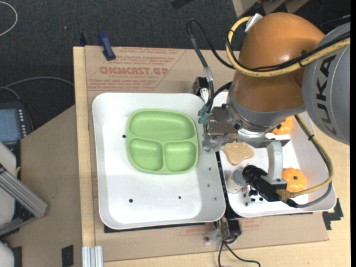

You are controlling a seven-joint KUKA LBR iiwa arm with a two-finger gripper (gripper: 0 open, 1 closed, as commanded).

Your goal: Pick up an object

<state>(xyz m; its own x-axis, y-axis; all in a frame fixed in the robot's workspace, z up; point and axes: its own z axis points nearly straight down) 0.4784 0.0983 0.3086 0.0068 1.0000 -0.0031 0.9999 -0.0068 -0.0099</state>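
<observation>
The arm looms over the right bin and hides most of it, so whether the gripper is open or closed cannot be told. A tan piece lies under the wrist beside orange pieces, partly covered. The green tray sits in the left bin.

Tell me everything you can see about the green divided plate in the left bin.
The green divided plate is pale green, looks like matte plastic, and has rounded corners. It has three compartments: one wide at the far side, two smaller at the near side. It lies flat, right side up, on the floor of the left bin, toward its far right part.
</observation>
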